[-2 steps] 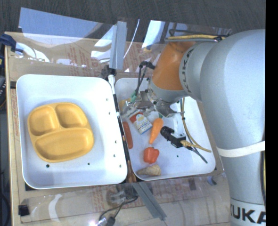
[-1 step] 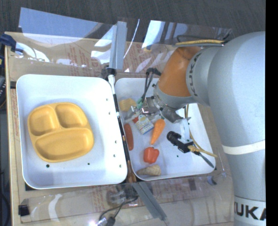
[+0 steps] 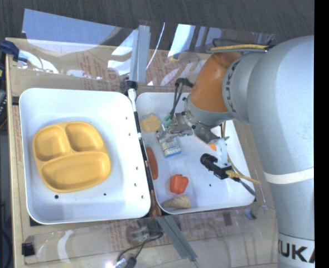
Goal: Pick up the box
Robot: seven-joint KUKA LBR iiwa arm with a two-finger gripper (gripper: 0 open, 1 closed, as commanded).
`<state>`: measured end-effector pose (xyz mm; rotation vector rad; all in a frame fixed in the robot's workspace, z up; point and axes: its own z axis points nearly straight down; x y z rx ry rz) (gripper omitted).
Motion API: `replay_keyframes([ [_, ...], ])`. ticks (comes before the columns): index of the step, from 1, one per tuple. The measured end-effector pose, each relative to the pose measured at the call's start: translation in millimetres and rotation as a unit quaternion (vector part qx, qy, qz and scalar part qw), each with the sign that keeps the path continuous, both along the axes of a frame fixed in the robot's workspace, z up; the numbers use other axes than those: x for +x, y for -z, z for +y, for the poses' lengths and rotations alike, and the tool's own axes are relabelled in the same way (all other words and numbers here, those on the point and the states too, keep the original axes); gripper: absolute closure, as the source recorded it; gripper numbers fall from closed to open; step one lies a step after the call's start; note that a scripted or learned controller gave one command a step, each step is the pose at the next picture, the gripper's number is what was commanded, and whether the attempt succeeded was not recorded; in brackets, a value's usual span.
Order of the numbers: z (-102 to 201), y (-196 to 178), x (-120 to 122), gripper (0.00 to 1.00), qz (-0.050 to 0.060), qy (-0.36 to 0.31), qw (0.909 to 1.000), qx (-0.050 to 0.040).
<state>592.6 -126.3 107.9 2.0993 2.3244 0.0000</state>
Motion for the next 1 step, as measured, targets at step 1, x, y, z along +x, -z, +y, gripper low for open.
replay_keyframes([
  [1, 0.1, 0.0, 0.0, 0.00, 0.000, 0.000, 1.0000, 0.0000],
])
